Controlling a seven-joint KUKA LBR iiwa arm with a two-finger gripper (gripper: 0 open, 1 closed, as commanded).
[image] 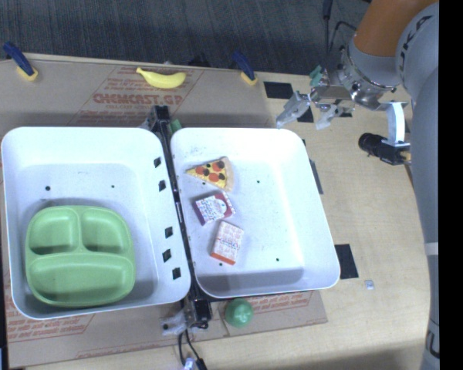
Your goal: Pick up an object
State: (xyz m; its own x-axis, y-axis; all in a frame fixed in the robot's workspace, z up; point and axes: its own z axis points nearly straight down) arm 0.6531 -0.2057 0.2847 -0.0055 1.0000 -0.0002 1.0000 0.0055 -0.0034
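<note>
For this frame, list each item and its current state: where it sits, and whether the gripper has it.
gripper: above the right bin's far right corner, open, holding nothing
pizza slice: flat in right bin
dark red packet: flat in right bin
white-and-orange packet: flat in right bin
green tray: upright in left bin
banana: on cardboard
green ball: on cardboard

Overhead slant (fixed) on both bins [15, 206]

Arm: grey, orange band above the wrist, reaching in from the bench's right edge
Claw [307, 112]: near the bench's far right corner, fingers spread apart, nothing between them
</note>
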